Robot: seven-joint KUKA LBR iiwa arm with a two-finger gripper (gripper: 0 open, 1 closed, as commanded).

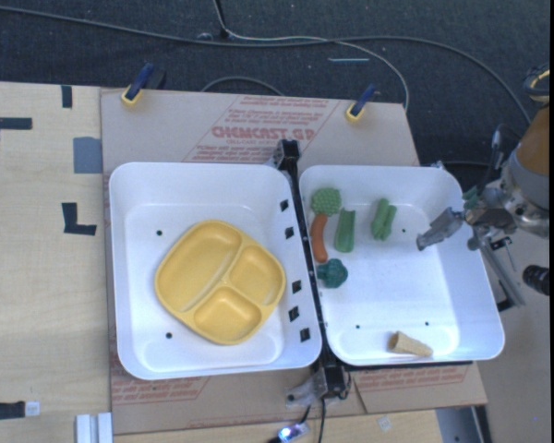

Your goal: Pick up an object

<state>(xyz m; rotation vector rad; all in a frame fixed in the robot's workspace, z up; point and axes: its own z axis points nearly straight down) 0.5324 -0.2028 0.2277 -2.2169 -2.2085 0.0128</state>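
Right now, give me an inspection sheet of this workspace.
Surface: two shallow white plastic bins side by side on brown cardboard.
Job's things: right bin holds green broccoli toy, orange carrot toy, two green pickle-like pieces, dark green round toy, tan wedge.
Clutter: yellow divided plastic plate in left bin.
Tool: over right bin's right side, holding nothing.
Cables: black cables behind the bench.
Surroundings: two blue-yellow clamps.

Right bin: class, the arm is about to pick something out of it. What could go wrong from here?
1. The carrot, broccoli and a green piece crowd together by the divider, so a grab there may catch two or slip.
2. The tan wedge lies close to the bin's near wall, which may block a finger.
3. The gripper sits at the right rim, away from every item.
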